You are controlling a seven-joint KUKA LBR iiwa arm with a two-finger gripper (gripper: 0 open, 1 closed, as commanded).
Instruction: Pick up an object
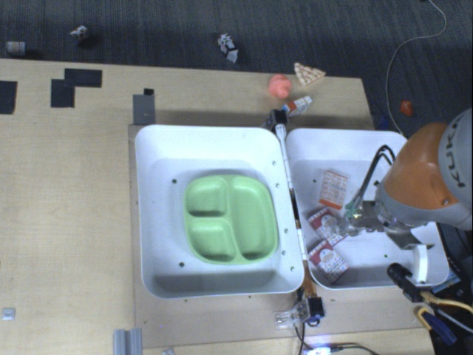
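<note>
The right bin (pixel 369 143) holds several small flat packets. A white and orange packet (pixel 334 188) lies near its middle. A dark red packet (pixel 319 219) lies lower left of it, and another dark red packet (pixel 329 262) rests by the front wall. My gripper (pixel 341 226) hangs low over the bin's left part, right beside the upper dark red packet and perhaps touching it. The orange-banded arm (pixel 421 176) covers the bin's right side.
The left bin (pixel 151 198) holds a green divided plate (pixel 229 217). Behind the bins on the bench lie a pink ball (pixel 279 86), a pale wedge (pixel 309 73) and a small tube (pixel 298 106). The ridge between the bins (pixel 290 191) runs close to my gripper.
</note>
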